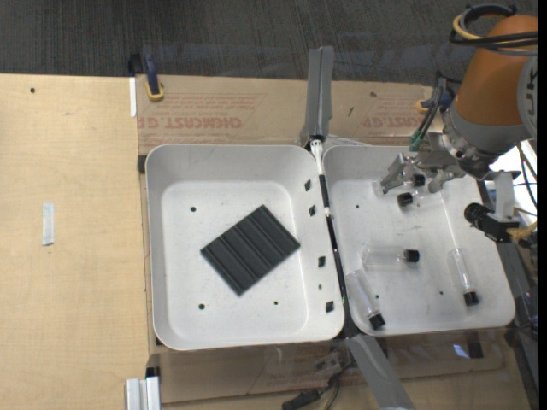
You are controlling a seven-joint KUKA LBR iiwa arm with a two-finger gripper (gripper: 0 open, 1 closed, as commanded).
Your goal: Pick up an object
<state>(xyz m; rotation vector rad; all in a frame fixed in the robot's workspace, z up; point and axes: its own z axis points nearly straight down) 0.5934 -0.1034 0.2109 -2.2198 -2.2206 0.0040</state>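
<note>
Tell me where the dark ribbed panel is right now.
The dark ribbed panel lies flat and turned diagonally near the middle of the left bin, left of the divider between the bins.

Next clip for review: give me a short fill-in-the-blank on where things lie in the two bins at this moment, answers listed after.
1. The dark ribbed slab lies in the ____ bin as the camera sees it.
2. The clear tubes with black caps lie in the ____ bin.
3. The gripper hangs over the right bin's ____ part, toward the top of the view.
4. The band above the wrist is coloured ____.

Missing words: left; right; far; orange
</note>
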